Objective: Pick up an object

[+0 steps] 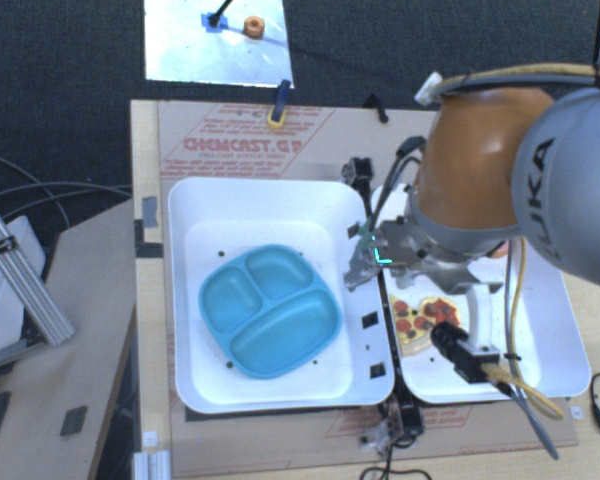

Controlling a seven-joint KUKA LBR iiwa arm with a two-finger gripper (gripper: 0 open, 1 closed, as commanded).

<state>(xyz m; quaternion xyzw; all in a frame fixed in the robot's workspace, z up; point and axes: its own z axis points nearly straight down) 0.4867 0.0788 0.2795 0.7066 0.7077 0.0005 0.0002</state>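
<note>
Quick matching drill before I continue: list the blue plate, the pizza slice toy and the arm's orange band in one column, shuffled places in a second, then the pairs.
Things:
1. blue divided plate
2. pizza slice toy
3. orange band

Places:
A. right bin, near the divider
B. above the right bin, on the arm
C. left bin, in the middle

Pairs: 1-C, 2-A, 3-B
</note>
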